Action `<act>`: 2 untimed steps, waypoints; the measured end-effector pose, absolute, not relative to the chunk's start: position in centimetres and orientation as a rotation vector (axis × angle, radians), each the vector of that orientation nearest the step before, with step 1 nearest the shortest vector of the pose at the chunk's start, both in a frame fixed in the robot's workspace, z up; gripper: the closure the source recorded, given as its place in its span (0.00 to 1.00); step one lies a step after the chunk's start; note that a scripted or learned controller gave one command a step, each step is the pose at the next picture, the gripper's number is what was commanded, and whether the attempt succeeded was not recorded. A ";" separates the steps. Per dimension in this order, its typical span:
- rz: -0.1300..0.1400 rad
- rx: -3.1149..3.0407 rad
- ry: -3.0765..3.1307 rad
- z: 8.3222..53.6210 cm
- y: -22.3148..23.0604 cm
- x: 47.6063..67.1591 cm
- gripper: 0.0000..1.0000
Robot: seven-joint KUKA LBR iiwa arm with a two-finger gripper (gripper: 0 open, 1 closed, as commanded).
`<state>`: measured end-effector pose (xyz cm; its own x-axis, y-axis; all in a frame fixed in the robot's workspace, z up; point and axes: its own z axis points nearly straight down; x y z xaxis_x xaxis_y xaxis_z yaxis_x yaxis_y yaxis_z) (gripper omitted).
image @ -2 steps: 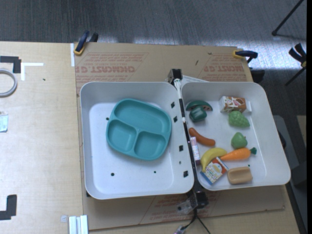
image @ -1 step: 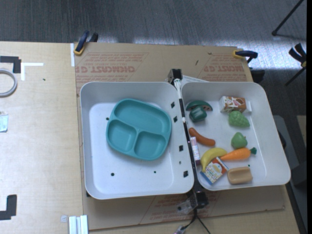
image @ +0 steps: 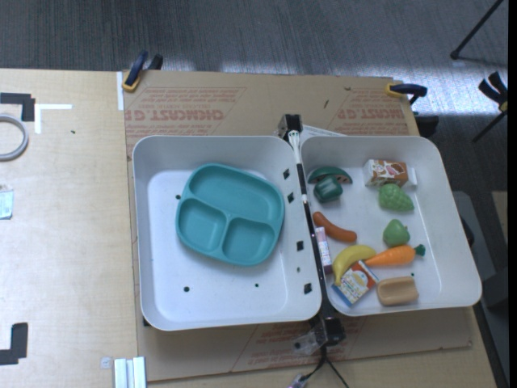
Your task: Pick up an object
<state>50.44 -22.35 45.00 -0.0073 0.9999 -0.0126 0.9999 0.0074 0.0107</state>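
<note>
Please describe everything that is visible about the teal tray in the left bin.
The teal tray is a rounded, rectangular dish that looks like matte plastic. It has three compartments: one wide across the far side and two smaller on the near side, all bare. It lies flat and upright, turned slightly askew, on the floor of the left bin, nearer the far right part. It touches nothing but the bin floor.

Left bin (image: 153,297) has open floor all round the teal tray (image: 230,215) at frame centre, while the right bin (image: 452,241) is crowded, toys (image: 380,225) packed close, only its far-right strip free.
</note>
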 end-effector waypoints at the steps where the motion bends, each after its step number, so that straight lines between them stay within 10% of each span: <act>1: -0.002 2.196 2.218 46.0 -22.4 50.6 1.00; 2: -0.001 2.190 2.217 46.9 -22.4 50.7 1.00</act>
